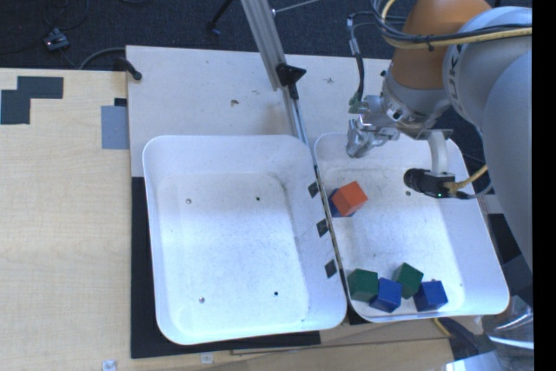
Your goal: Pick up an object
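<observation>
Orange, the one block [349, 197] of that colour lies in the right bin [465, 232], close to its left wall and tilted on an edge. The gripper [359, 141] hangs above the bin's far rim, well apart from the block; whether its fingers are spread cannot be told, and nothing shows between them. Two green blocks [364, 282] and two blue blocks [430, 294] cluster at the near edge.

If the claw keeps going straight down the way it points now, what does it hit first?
Probably bare floor of the right shallow white plastic bin, near its far wall. The claw hangs beyond the orange cube, which lies nearer the camera, so it likely misses it, though depth is hard to judge from this slanted view.
</observation>
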You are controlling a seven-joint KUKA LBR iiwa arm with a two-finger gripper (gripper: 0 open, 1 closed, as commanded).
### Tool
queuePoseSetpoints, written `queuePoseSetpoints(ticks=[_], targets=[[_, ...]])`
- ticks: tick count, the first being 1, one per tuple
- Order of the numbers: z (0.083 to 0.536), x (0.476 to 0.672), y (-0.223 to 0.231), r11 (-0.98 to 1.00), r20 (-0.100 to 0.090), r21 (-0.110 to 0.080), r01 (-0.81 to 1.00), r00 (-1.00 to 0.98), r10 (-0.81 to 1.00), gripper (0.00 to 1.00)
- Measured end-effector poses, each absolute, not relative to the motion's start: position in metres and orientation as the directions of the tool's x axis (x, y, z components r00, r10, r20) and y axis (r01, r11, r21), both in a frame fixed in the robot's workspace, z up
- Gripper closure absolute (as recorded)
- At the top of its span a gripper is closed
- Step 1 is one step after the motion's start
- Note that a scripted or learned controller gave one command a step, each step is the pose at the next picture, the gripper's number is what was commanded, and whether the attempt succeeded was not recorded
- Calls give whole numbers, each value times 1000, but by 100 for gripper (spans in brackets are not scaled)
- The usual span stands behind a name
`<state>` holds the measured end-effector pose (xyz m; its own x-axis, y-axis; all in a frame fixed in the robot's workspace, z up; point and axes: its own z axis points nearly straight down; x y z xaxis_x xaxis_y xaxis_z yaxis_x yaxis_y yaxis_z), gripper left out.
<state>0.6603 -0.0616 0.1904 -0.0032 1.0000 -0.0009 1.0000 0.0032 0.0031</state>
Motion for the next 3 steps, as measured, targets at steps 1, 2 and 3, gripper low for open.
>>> queuePoseSetpoints(ticks=[1,2,3], targets=[[190,629,-93,-3,-1,-5,1000,3,1000,100],[190,630,-91,0,0,-3,1000,0,1000,0],[89,641,-96,0,-1,-1,1000,0,1000,0]])
